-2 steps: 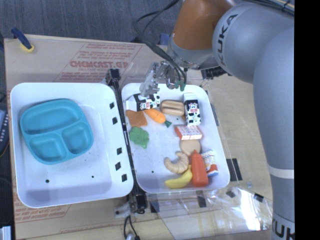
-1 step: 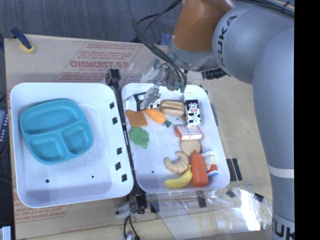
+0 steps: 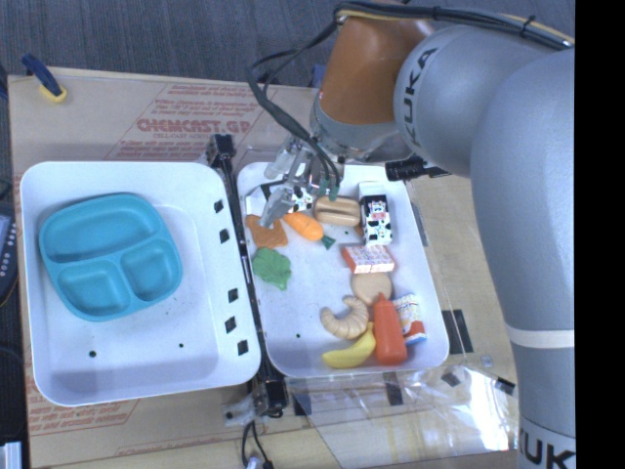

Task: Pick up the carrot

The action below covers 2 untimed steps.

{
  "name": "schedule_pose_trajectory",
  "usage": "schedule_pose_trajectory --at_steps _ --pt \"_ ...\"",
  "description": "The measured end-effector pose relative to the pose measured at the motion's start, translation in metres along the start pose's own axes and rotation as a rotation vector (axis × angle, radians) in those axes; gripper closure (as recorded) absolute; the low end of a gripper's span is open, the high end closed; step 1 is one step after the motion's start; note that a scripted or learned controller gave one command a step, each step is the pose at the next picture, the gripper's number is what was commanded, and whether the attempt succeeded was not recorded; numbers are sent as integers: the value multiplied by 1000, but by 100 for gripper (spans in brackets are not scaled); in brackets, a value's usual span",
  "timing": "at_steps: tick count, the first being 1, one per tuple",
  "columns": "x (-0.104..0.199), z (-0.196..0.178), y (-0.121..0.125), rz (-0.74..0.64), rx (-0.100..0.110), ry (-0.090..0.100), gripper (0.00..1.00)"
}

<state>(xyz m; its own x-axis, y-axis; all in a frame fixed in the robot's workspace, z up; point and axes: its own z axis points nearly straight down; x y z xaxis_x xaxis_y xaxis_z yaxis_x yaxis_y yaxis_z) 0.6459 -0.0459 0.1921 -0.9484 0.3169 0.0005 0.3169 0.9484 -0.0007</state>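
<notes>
Near edge of your right bin [image 3: 430, 345]: banana [image 3: 349, 355], red bottle [image 3: 389, 332], croissant [image 3: 347, 319]; mid-bin, lettuce [image 3: 272, 267]; far end, the carrot [image 3: 304, 226] lies loose beside a hot dog [image 3: 337, 210] and cow carton [image 3: 376, 220]; your tool [image 3: 285, 195] hovers just above-left, seemingly lining up; how wide it stands, you cannot tell; neighbours crowd the approach.

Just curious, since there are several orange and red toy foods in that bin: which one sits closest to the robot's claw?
The small orange carrot, just below the gripper. The flat orange wedge lies left of it; the red bottle is farthest.
</notes>
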Motion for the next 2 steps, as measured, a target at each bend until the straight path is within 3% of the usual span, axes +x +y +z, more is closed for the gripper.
schedule_pose_trajectory --at_steps 1,2 --pt "0 -1 -3 -17 0 0 0" --pt "-17 100 -53 22 1 -1 0"
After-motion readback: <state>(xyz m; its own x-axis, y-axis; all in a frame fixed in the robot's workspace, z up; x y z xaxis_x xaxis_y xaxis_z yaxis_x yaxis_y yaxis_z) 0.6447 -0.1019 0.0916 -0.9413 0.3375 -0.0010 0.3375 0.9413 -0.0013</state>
